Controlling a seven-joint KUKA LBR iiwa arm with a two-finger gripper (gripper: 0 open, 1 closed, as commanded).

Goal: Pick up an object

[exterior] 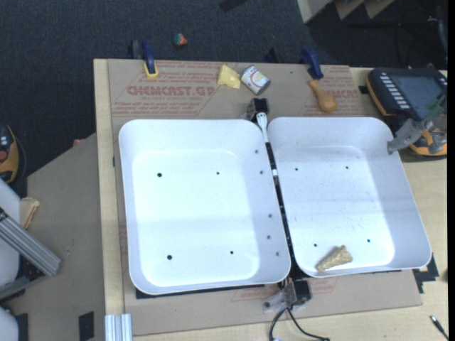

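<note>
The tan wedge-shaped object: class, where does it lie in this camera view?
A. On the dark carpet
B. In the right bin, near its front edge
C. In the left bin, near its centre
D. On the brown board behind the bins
B: the tan wedge-shaped object lies on the floor of the right bin, close to its near rim, while the left bin holds nothing like it.
</note>
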